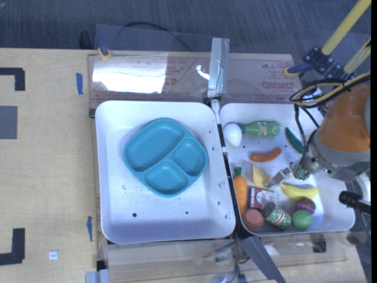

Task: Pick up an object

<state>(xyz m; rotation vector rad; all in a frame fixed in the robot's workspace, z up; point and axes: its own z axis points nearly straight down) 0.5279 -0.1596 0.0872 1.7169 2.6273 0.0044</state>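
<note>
Grey-armed and orange-banded, the robot reached into the right bin (339, 214), its gripper (281, 177) low among the toy food — whether it pinched anything could not be told. A yellow wedge (260, 175) lay just to its left, a banana (298, 190) just below-right, an orange sausage (265, 155) above. Farther left, a blue divided plate (166, 155) sat in the other bin (118, 217).

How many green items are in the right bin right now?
3 clear ones: a green bottle at the back beside the white egg, a dark green vegetable near the arm, and a green ball at the front. Others may hide in the front pile.
</note>
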